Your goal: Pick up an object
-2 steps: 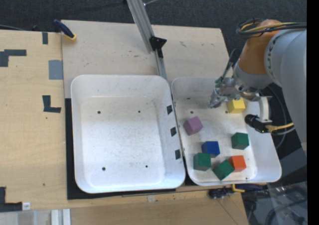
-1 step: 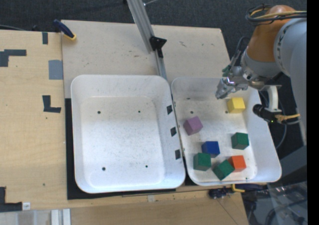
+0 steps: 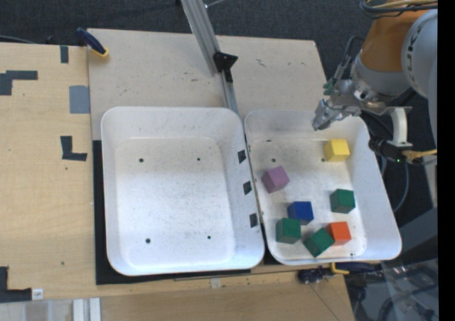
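Several small blocks lie in the right bin [image 3: 377,192]: a yellow one [image 3: 337,149] near the far right, a purple one [image 3: 275,179] in the middle left, a blue one [image 3: 301,211], three green ones [image 3: 342,200] [image 3: 288,230] [image 3: 319,241] and an orange one [image 3: 340,231] at the near end. My gripper [image 3: 323,118] hangs over the far right part of that bin, just above and left of the yellow block. Nothing shows between its fingertips.
The left bin [image 3: 114,170] sits beside the right one. A grey metal bar [image 3: 199,21] slants down from the top to the gap between the bins. A blue and yellow tool [image 3: 92,42] lies on the bench at far left. Cables hang off the bench's right side.
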Controlling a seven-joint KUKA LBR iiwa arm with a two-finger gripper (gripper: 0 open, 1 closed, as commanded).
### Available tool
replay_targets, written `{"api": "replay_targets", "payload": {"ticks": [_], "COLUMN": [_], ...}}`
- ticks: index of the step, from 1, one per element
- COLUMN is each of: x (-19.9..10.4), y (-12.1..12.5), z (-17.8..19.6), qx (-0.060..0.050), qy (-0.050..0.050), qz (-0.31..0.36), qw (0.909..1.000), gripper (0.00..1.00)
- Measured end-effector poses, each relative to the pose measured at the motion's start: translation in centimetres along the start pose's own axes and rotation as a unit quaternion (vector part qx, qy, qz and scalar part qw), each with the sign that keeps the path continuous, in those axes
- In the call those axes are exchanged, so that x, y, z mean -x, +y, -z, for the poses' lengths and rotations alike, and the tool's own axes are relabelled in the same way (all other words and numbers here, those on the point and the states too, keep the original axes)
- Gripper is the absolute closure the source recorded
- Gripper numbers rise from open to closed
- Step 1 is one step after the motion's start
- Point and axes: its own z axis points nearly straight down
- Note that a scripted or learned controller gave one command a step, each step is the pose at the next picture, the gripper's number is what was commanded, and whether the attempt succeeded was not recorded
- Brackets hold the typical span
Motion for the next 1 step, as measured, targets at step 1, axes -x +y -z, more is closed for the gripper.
{"api": "replay_targets", "payload": {"ticks": [1], "x": [0.64], "y": [0.93], "z": [5.37], "qx": [0.001], "qy": [-0.001], "qz": [0.000], "qw": [1.0000], "gripper": [1.00]}}
